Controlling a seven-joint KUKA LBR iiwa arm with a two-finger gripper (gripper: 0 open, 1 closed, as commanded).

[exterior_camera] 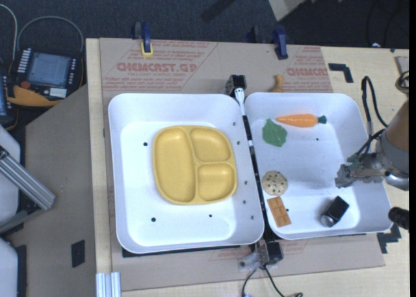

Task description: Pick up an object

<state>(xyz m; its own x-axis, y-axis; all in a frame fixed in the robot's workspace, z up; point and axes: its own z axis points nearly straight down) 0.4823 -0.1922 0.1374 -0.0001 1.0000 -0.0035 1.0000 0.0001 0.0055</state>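
Gripper [349, 175] at right bin [348, 110] right edge, above black object [335, 211]; grip state unreadable, too blurred. Risk: descent lands off-centre, knocks object against bin wall, grasp misses.

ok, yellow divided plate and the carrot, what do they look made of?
Yellow divided plate: probably molded plastic, matte to satin; uniform colour, soft rounded compartment ridges, faint sheen. Carrot: likely toy plastic or rubber; flat, even orange, smooth surface, green tip. Too small to be sure.

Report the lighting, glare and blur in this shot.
Camera view: even overhead light, soft shadows beside the carrot and black block; the white bins are bright but keep detail; the hand looks slightly soft; a blown-out highlight sits at the top edge.
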